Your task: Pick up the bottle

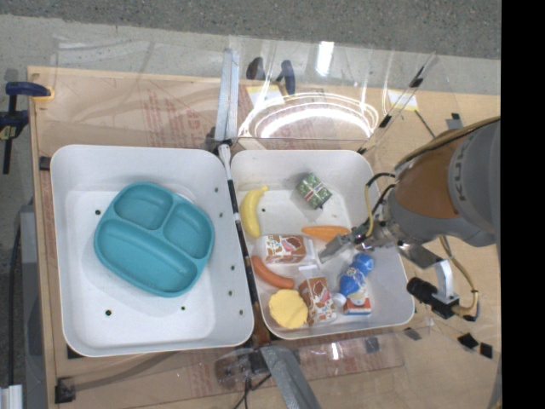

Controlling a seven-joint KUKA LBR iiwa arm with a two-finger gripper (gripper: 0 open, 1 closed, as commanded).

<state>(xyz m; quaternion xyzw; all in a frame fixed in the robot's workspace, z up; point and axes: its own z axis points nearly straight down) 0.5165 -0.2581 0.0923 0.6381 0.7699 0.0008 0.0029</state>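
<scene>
Over the right bin point(387, 313), my jaws point(339, 245) hang low among the toys, and I cannot tell whether they are released or clenched; nothing shows between them. They sit just below the orange carrot point(324, 231) and just beside the brown-and-white carton point(285, 248) to their left. The bottle point(355, 279), white with a blue cap, lies tilted just below and to the right of my jaws, apart from them as far as I can see, its base near the bin's lower right corner. Another small carton point(316, 300) lies beside the bottle on its left, then a yellow round piece point(288, 310) near the bin's lower left corner, and a red sausage point(271, 273) above that. Farther up lie a yellow banana point(252, 210) along the left wall and a green box point(313, 191) near the top. My grey arm point(447, 194) with its orange band reaches in from the right. The left bin point(77, 313) holds a teal divided plate point(153, 239). Both bins rest on the wooden table point(128, 109).
</scene>
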